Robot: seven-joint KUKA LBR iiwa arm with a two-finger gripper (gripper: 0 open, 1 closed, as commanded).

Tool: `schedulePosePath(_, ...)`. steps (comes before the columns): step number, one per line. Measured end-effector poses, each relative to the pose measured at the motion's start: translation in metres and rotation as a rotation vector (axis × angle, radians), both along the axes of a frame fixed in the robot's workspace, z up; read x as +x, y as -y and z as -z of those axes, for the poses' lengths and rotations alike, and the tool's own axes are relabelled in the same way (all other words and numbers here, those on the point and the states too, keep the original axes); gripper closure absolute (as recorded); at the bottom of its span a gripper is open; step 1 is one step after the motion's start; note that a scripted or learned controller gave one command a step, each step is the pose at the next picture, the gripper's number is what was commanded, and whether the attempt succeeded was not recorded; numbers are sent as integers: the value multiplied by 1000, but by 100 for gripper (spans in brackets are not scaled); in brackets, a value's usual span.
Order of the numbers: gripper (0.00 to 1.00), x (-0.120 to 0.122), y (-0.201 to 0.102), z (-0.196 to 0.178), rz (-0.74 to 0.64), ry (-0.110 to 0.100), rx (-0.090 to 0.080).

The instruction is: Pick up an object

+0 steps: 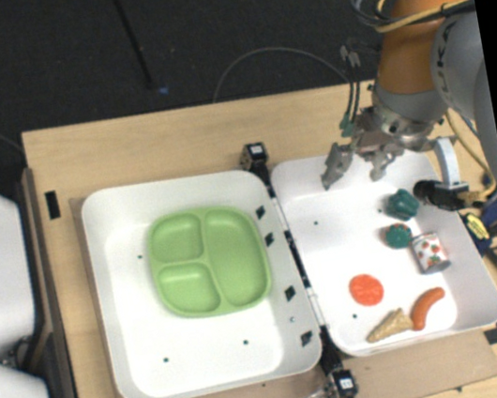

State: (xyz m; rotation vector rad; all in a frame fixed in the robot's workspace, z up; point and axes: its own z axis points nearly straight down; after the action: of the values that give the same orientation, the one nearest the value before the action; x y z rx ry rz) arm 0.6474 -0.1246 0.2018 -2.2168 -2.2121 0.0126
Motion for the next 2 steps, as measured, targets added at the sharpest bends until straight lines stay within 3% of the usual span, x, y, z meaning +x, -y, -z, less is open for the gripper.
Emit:
schedulePosePath(1, 0, 3, 0, -9, -2, 14, -1)
schedulePosePath(2, 0, 9, -7, 41, -5, 11, -3)
